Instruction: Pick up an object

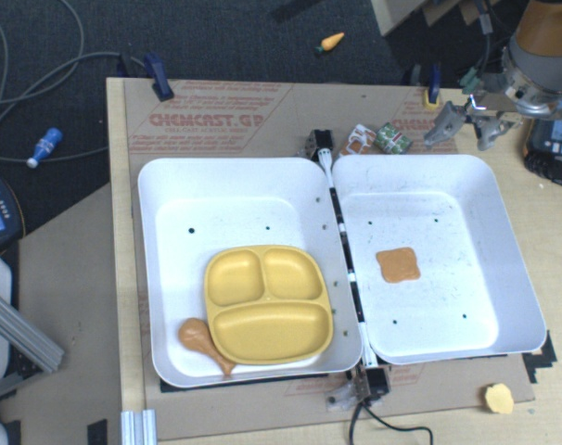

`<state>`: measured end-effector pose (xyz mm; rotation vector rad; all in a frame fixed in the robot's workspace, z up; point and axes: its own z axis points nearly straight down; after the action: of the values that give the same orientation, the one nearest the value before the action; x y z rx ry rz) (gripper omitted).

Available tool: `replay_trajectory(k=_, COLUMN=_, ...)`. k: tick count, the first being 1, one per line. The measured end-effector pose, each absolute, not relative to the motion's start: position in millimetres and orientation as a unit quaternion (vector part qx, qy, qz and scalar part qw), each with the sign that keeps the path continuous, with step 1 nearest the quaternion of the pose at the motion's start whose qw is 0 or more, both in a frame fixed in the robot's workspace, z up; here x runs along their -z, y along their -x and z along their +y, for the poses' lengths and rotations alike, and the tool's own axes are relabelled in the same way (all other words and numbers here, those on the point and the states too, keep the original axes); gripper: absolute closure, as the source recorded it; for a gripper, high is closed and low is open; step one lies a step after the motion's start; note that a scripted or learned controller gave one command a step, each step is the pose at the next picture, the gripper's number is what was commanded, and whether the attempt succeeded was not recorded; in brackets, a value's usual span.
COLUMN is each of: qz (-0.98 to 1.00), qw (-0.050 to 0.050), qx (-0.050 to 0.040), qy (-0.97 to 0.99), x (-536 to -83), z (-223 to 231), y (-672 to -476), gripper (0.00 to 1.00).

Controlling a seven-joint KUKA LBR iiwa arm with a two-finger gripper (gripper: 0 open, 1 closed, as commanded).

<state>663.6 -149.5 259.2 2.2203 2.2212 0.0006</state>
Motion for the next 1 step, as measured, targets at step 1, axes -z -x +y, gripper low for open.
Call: replay_trajectory(k=1, qz=0.706, qw=-0.007, qx=0.0040, qy=-0.708, x=-161.8, z=-140.7, y=-588.5, gripper=0.00)
